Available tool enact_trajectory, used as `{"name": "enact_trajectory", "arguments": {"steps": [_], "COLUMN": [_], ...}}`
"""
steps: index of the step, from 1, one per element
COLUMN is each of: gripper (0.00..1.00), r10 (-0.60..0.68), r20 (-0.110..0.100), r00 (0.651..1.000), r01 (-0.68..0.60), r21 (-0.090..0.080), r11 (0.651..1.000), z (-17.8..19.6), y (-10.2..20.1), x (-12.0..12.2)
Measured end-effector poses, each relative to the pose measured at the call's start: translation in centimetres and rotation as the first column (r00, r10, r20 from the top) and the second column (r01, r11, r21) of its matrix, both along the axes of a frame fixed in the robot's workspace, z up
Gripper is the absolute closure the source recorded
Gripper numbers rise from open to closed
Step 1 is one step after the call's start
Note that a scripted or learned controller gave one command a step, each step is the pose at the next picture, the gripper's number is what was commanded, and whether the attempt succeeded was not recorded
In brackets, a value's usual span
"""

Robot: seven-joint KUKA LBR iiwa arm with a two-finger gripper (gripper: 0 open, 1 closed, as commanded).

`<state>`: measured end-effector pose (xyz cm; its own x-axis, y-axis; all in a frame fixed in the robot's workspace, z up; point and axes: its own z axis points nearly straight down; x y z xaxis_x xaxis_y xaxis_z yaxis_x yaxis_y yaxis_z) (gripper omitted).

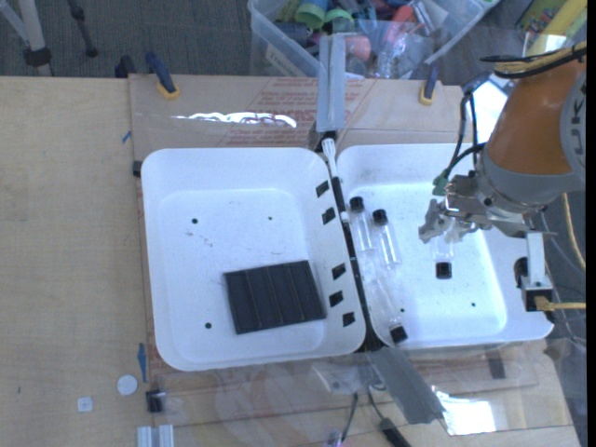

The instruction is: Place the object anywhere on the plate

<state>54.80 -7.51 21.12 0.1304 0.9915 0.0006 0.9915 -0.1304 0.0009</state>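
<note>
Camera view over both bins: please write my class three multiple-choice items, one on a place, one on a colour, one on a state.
1. The black plate lies:
A in the left bin
B in the other bin
C outside both bins

2. The band above the robot's wrist is:
A blue
B orange
C green

3. The clear tubes in the right bin:
A stand upright
B lie on their sides
C rest on the plate

Answers: 1 A, the plate sits on the left bin's floor. 2 B, the band is plainly orange. 3 B, the tubes lie flat, black caps pointing away from the camera.
</note>
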Motion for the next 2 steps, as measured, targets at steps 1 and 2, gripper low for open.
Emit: {"name": "enact_trajectory", "arguments": {"steps": [1, 2], "gripper": [1.0, 1.0], "r10": [-0.119, -0.002], "r20": [-0.002, -0.006], "r00": [0.993, 1.0], "r01": [0.119, 0.002], "r21": [0.0, 0.0], "r11": [0.993, 1.0], "z": [7.9, 5.5], "y": [7.2, 12.4], "x": [-4.9, -4.5]}}
